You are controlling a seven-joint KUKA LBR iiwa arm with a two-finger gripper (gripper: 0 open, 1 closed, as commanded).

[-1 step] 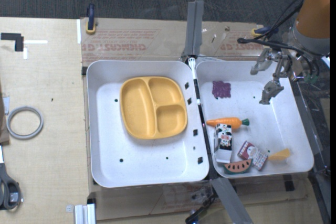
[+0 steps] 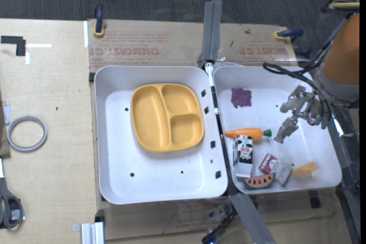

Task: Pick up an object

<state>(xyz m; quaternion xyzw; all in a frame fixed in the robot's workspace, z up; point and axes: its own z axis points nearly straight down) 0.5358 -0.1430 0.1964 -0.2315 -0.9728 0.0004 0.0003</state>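
My gripper (image 2: 289,118) hangs over the right bin (image 2: 320,177), right of its middle, fingers spread apart with nothing between them. Left of it lie a purple grape cluster (image 2: 241,98) and an orange carrot (image 2: 246,134). Below the carrot stands a small black-and-white milk carton (image 2: 244,154). Along the bin's front lie a watermelon slice (image 2: 258,182), a small red-and-white packet (image 2: 275,168) and a yellow-orange wedge (image 2: 304,168). The yellow wedge is the nearest item in front of the gripper.
The left bin (image 2: 114,180) holds a yellow three-part plate (image 2: 167,116). A grey divider bar (image 2: 212,31) runs between the bins. On the bench at left lie a roll of tape (image 2: 26,133) and scissors (image 2: 10,211). Cables (image 2: 291,68) trail near the arm.
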